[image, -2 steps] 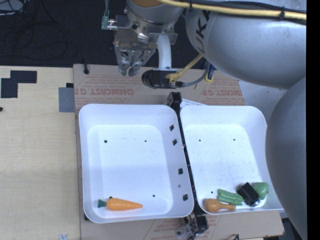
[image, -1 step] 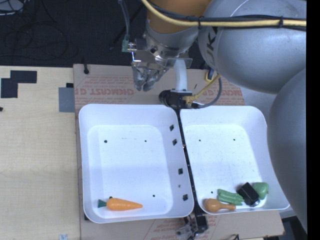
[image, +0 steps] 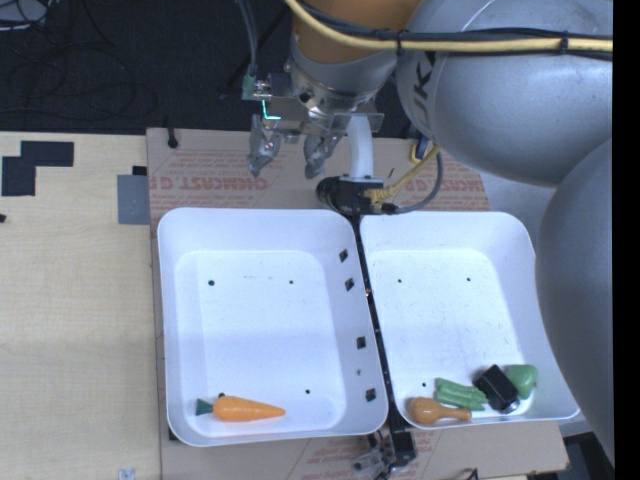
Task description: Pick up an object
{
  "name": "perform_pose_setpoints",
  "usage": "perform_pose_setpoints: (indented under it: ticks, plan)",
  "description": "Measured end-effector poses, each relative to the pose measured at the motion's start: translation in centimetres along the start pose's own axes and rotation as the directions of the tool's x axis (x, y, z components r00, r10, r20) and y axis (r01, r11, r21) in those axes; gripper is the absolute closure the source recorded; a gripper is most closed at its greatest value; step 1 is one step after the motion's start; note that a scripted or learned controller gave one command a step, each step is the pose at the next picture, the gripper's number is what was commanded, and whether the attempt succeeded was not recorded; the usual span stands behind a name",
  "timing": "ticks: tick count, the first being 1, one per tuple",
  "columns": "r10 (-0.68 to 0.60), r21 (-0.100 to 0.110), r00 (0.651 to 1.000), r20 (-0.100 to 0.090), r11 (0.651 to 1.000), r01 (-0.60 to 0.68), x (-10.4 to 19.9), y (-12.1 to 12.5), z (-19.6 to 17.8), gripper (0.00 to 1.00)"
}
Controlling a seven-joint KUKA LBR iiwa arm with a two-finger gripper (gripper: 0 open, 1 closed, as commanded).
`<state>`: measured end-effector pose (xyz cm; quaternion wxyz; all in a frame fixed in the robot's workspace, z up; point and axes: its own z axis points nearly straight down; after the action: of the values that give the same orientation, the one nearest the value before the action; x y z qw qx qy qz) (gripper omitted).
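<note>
I've got the gripper (image: 293, 155) hanging above the far edge of the left bin (image: 172, 268), over the cardboard sheet (image: 205, 173) on the desk (image: 70, 318). Its fingers (image: 263, 153) are spread apart with nothing between them. A toy carrot (image: 247, 408) lies in the left bin's near corner. In the right bin (image: 520, 238), near corner: green bean pod (image: 458, 393), black block (image: 496, 386), green piece (image: 522, 376), tan pear-shaped toy (image: 436, 412), all huddled together.

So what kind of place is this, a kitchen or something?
More likely a robot test bench. A big grey arm hangs its gripper above two white bins holding toy food, such as a plastic carrot, with loose cables behind.
</note>
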<state>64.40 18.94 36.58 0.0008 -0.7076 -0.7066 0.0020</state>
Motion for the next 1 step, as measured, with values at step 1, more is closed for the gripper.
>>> perform_pose_setpoints:
  ticks: [1]
  plan:
    - [0.0,0.0,1.0,0.0,1.0,0.0,0.0,0.0,0.0,0.0]
